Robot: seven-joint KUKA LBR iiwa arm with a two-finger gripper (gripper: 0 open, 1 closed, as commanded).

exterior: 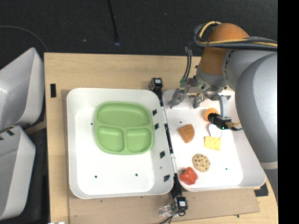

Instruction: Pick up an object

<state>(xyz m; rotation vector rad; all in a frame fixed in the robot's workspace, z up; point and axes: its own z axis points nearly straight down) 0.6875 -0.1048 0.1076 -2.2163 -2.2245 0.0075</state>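
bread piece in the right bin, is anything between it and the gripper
Nothing visible stands in the way. The gripper hangs over the far end of the right bin, and the brown bread piece lies nearer the camera with bare white floor between them. The orange piece and yellow cheese lie off to the side.
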